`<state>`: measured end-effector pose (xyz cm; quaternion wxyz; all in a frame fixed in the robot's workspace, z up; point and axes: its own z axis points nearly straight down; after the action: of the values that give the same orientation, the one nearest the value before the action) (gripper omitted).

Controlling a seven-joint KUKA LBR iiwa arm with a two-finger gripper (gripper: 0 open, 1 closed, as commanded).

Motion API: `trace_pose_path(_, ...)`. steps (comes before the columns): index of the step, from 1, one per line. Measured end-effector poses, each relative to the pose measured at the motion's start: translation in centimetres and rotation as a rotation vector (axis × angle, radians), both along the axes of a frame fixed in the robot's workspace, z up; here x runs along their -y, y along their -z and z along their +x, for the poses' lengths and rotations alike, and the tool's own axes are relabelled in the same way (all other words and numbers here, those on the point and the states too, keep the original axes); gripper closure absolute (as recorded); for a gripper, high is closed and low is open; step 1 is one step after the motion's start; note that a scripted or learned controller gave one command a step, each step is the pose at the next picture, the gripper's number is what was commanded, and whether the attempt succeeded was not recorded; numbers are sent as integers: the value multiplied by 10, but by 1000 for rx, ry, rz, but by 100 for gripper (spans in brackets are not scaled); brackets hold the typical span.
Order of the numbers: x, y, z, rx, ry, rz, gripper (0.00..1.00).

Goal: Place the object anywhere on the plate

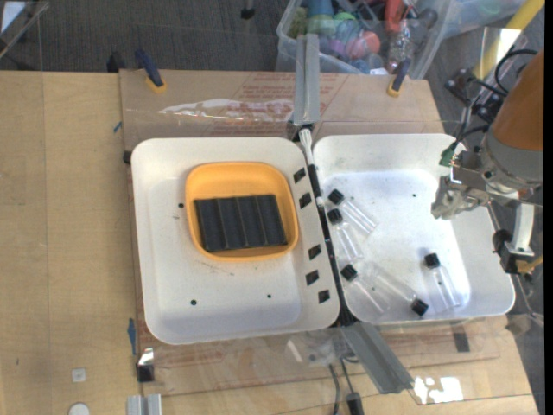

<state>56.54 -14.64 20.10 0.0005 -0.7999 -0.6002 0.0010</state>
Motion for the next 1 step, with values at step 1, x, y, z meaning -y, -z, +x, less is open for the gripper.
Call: trace_pose_path(1,10,-38,50,3,-130,-1,100)
